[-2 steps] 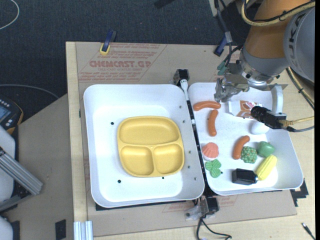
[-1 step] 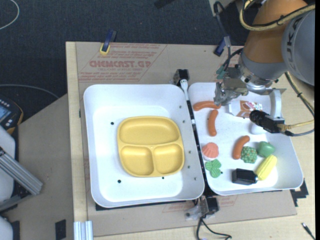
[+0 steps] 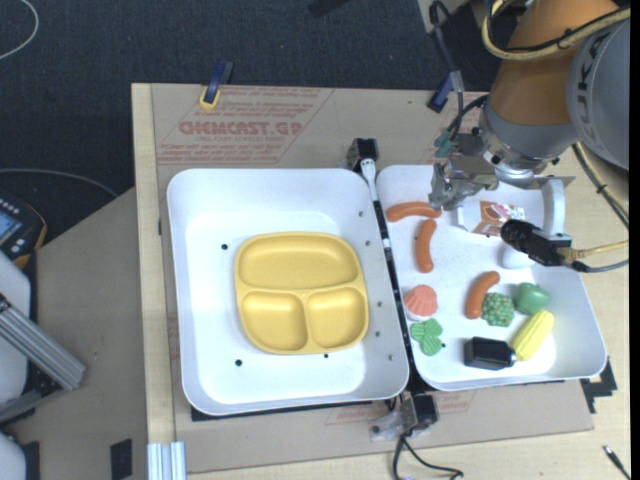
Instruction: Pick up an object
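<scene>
Grey robot arm [image 3: 603, 78] with smooth rounded casing | broad glossy orange band [image 3: 545, 48] above the wrist | yellow cable [image 3: 520, 13] looping over the band | small grey metal two-finger gripper [image 3: 447, 190] with thin dark wires alongside

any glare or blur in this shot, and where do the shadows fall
Camera view: even overhead light, soft shadows; the yellow tray shows mild sheen; the white bins are bright, not blown out; the gripper region looks slightly soft; toy corn and sausages stay fairly sharp.
</scene>
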